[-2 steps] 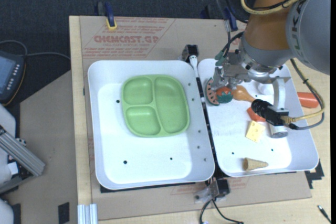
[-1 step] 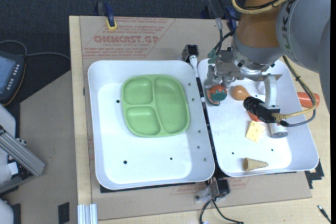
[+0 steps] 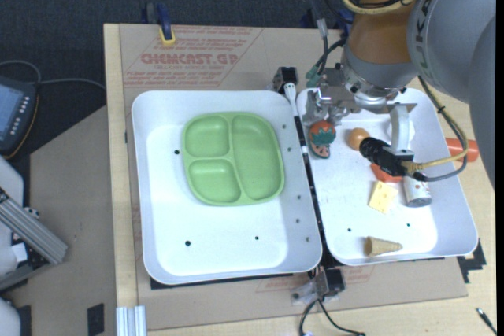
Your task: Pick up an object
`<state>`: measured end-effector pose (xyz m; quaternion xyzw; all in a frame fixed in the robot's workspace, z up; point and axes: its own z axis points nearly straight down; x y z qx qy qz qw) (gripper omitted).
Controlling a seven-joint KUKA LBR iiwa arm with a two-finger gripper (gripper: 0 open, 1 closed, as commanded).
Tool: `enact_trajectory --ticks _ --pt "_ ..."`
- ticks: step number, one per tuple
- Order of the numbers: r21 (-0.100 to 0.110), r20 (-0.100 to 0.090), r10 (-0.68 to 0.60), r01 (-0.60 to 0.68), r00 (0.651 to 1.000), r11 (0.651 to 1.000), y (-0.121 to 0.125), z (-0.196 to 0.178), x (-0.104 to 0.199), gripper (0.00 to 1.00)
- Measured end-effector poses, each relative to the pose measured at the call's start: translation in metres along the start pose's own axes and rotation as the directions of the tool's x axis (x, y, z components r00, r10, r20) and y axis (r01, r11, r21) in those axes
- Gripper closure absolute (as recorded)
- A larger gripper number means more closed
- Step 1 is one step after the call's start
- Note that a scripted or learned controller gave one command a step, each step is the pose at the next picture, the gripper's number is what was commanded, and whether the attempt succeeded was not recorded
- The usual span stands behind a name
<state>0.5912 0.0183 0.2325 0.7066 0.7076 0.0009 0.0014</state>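
Worktop [image 3: 126,169] with a board and 2 white bins

The pale tan worktop carries a brown board [image 3: 197,51] printed with red lettering, held at its far edge by a yellow clamp [image 3: 166,33]. On the board sit 2 shallow white bins side by side, touching along their inner edges: the left bin [image 3: 157,232] and the right bin [image 3: 441,224]. A grey metal bar [image 3: 35,228] lies at the worktop's left edge. Black cables [image 3: 331,311] trail off the near edge by the bins' junction.
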Motion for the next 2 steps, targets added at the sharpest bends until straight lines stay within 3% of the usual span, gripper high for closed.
enact_trajectory --ticks 2 --pt "0.007 0.000 0.002 -0.002 1.000 1.000 -0.004 0.016 -0.011 1.00"
